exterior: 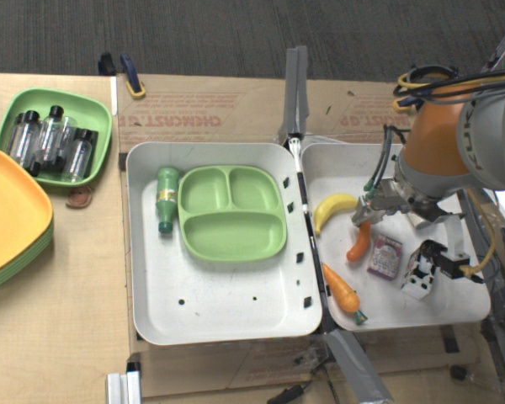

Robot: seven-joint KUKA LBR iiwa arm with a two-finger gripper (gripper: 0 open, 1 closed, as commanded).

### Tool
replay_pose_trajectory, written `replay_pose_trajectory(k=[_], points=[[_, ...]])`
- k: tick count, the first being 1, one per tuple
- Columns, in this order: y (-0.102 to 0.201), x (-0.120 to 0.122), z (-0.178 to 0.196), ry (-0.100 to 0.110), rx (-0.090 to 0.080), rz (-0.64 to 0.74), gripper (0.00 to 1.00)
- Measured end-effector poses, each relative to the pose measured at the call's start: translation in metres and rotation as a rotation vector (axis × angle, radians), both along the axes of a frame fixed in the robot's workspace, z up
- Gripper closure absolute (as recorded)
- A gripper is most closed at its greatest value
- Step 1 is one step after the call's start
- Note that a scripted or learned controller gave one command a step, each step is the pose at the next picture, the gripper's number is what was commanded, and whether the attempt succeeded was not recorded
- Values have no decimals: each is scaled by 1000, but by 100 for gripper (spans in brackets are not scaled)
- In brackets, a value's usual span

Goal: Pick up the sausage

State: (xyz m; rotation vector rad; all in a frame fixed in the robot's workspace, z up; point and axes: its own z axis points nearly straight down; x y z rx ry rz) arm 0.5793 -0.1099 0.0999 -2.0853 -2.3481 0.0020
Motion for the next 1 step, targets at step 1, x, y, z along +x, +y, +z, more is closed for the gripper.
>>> replay_pose_trajectory(k=[1], points=[[26,34,91,0,-2,-87,100]])
